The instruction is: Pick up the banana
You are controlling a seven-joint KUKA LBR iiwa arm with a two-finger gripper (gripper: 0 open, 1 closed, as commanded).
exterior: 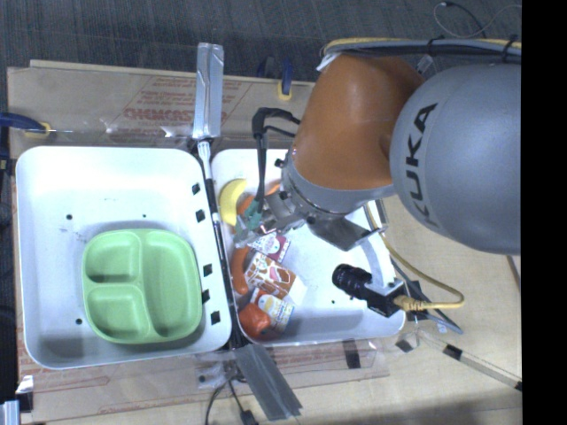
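A yellow banana [231,199] lies at the upper left of the right bin [319,321], close to the divider between the bins. The grey and orange arm hangs over that bin, and my gripper [257,212] reaches down just right of the banana, touching or nearly touching its right side. The wrist hides much of the gripper, and the banana's right end is partly covered by it.
Below the banana lie a printed snack packet [268,273] and red-orange items [252,319]. The left bin [53,193] holds a green divided plate [142,283]. A black cable fitting [359,286] sits over the right bin's lower right.
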